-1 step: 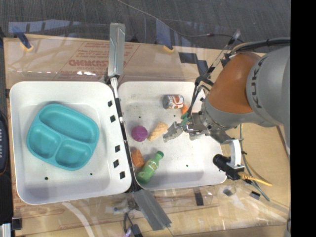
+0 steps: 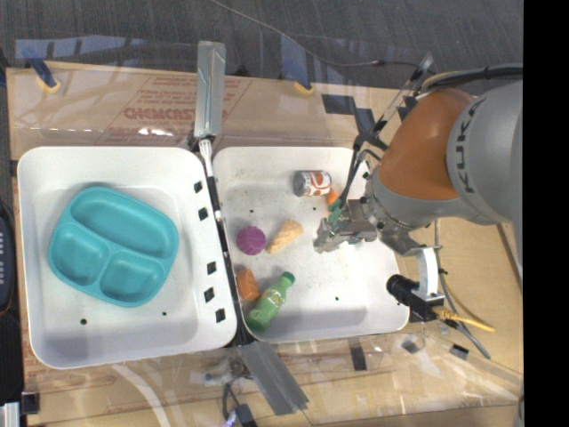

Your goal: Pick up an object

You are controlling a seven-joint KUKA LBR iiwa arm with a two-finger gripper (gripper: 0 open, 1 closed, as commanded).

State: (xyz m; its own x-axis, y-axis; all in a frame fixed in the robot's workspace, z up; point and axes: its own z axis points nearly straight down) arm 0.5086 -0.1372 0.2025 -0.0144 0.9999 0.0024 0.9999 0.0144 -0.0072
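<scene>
While the pincer (image 2: 336,235) hangs low over the right bin (image 2: 373,314), its opening not discernible and nothing seen in it, can (image 2: 313,183), ball (image 2: 251,239) and bottle (image 2: 270,301) lie unlifted, so the pick remains undone.

Left bin (image 2: 36,238): divided tray (image 2: 113,245) at centre; right bin (image 2: 356,305): can (image 2: 312,183) at far side, ball (image 2: 251,239) and cone (image 2: 284,236) mid-bin, side by side; bottle (image 2: 271,300) and carrot (image 2: 247,284) at near-left corner, touching. Gripper (image 2: 336,232) just right of the cone.
</scene>
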